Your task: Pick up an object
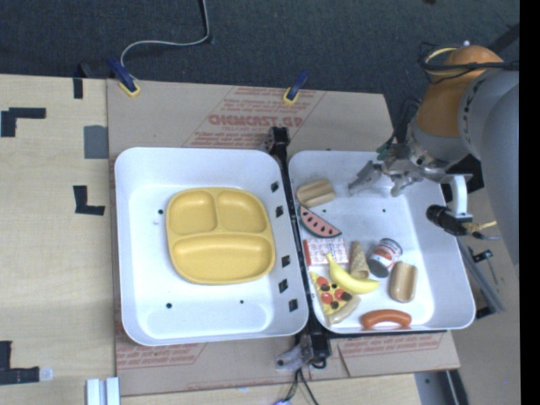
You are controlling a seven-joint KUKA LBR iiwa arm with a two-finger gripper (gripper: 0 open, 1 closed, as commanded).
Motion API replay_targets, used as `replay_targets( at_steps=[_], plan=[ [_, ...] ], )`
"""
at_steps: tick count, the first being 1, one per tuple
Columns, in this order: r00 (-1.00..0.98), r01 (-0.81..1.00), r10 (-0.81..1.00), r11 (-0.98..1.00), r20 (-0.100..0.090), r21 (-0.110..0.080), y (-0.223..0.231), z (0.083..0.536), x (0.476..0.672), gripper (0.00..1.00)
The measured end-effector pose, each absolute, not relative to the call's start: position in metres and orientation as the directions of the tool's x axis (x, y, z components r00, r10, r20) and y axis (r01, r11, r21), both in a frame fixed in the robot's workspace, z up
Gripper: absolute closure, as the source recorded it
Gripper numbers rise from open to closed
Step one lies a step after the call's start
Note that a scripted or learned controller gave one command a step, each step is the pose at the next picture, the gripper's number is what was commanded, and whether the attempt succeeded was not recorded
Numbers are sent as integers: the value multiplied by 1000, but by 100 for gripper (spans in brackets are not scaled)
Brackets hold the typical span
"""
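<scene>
The gripper (379, 178) hangs wide open, holding nothing, at two o'clock over the right bin (439, 310), ready to grab the bread (315, 192) at its nine o'clock

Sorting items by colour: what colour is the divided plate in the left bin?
Yellow divided plate, clearest in the camera view.

We read "CHEMCAST" in faded red print on the brown cardboard sheet (253, 121) under the two bins, just behind the left one; the letters that follow it blur out. We see red-and-white print on a small packet (324, 251) in the right bin, too small to read.
</scene>
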State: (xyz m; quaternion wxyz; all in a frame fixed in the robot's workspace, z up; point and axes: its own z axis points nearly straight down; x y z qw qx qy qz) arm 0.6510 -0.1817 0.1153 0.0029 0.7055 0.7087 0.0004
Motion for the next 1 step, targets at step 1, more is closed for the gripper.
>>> replay_targets(
  at_steps=[1],
  plan=[
    [-2,1000,1000,2,-2,3,-190,87,654,0]
  ],
)
